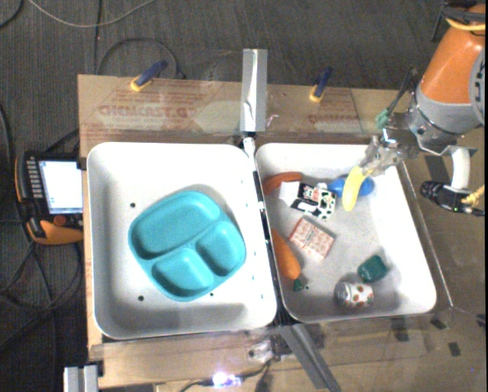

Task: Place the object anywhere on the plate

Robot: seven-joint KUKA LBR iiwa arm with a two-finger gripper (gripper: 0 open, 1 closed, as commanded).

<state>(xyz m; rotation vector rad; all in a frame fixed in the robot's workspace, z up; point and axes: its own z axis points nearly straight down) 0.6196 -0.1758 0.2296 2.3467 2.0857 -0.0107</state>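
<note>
A yellow banana [352, 190] hangs tilted over the back of the right bin [407, 243], its upper end between the fingertips of my gripper [370, 165]. The gripper is shut on that end, near the bin's back right corner. The banana's lower part overlaps a small blue object [336, 189]. The teal plate [188, 243], with three compartments, lies in the middle of the left bin [113, 178], far to the left of the gripper, and nothing lies on it.
The right bin also holds an orange carrot [286, 256], a reddish sausage shape [281, 180], a white printed box [313, 198], a pink checked packet [312, 239], a green block [373, 268] and a spotted cup [354, 294]. A ridge [262, 219] divides the bins.
</note>
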